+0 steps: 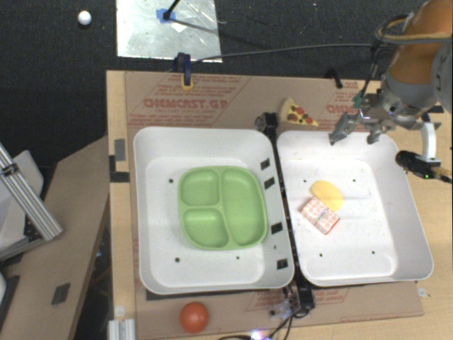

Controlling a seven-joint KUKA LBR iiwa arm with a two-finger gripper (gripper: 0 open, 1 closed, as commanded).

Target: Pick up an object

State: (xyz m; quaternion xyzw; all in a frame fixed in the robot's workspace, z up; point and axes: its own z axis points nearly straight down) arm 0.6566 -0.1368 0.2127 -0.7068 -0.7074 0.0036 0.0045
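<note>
Left bin [152, 211]: smooth white plastic, holding a green three-compartment tray [221, 207]. An orange ball [194, 316] sits on the cardboard below it. Behind the bins lies a pizza-slice toy [298, 113]. Right bin [396, 218]: a rounded yellow object [328, 193] touching a patterned pink-and-white box [320, 215]. Gripper [355, 132] hovers over the bin's far rim, fingers spread, grasping nothing.

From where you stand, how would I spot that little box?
Look in the right bin, near its middle. The box lies just below a yellow lump, touching it. It alone is squarish, pink and white.
</note>
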